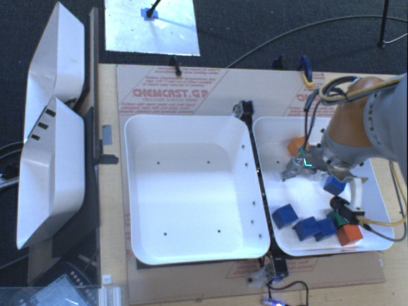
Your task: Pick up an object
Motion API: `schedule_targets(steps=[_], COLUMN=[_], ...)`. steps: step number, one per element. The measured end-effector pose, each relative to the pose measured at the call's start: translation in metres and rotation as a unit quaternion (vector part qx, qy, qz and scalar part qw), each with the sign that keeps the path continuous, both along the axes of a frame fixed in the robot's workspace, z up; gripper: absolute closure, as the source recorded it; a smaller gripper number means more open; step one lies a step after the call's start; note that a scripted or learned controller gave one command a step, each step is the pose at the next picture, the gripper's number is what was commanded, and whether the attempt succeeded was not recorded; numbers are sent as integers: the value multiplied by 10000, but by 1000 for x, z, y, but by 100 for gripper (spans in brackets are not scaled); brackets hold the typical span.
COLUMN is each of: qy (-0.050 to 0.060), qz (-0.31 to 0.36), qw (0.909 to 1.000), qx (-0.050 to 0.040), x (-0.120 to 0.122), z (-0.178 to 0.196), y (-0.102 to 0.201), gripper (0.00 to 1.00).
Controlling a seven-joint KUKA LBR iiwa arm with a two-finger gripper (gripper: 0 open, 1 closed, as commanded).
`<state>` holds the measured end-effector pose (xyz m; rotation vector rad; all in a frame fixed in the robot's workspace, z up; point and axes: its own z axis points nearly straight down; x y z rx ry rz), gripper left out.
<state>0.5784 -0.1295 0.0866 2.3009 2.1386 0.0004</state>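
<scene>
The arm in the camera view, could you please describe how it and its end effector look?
The arm is a thick, rounded grey tube with an orange band above the wrist. Yellow and black cables loop over the band. The end effector is small, metallic grey, with a cyan glowing spot near it.

We see a bench (191, 85) topped with a pale board printed in red lettering. Directly on it sit 2 shallow white bins side by side, touching along their inner rims: the left bin (137, 190) and the right bin (271, 132). Blue clamps (306, 70) grip the board's far edge, and cables lie at its near edge.
</scene>
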Motion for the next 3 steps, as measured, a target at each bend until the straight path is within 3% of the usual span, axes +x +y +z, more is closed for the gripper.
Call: schedule_targets(steps=[1,2,3], qy=[9,-13,-16], qz=[356,398,375], qw=[9994,9992,9993], qx=[22,2,-6], x=[-62,-7,67], z=[0,0,1], y=[-63,-1,5], gripper=[0,0,0])
